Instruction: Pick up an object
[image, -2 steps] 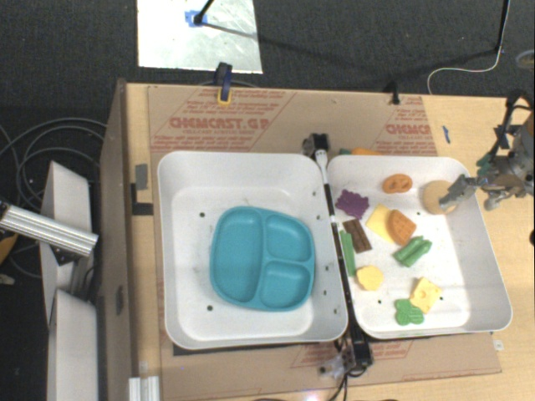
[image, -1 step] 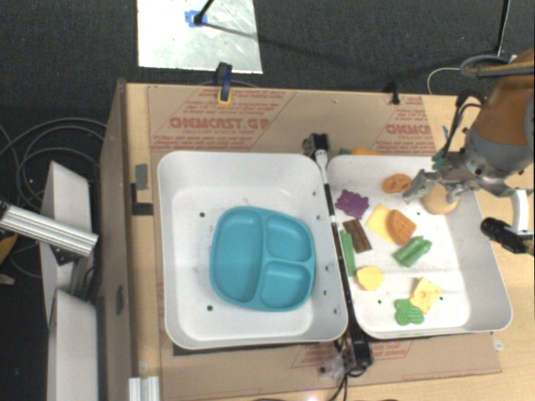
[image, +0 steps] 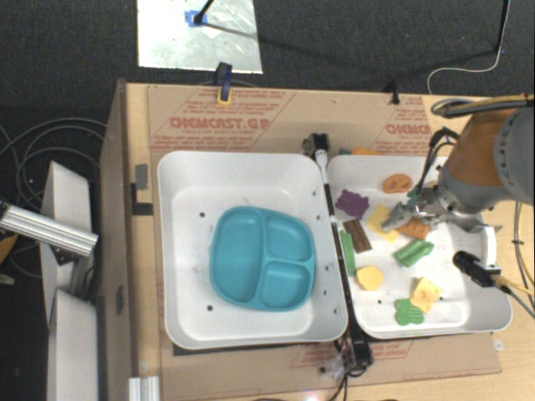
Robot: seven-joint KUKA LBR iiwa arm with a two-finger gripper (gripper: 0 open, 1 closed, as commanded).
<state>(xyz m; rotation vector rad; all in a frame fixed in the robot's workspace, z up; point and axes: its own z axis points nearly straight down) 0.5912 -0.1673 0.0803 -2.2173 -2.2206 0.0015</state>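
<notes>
Camera view catches the gripper (image: 407, 216) low over the right bin (image: 485, 312), finger state unclear; it seems mid-reach, needing a firm close on the orange piece (image: 417, 229)

The left bin (image: 180, 249) offers bare white floor along its walls; only the blue divided plate (image: 262, 257) occupies its middle. The right bin (image: 489, 312) is crowded: a purple piece (image: 352, 201), brown bar (image: 358, 236), green strip (image: 347, 253), yellow round (image: 369, 277), green block (image: 414, 252), yellow chunk (image: 425, 292) and small green shape (image: 408, 312) leave narrow gaps. The arm (image: 485, 161) and its claw (image: 407, 217) cover that bin's upper right. A black clip (image: 318, 145) stands at the shared rim on the desk (image: 251, 119).
</notes>
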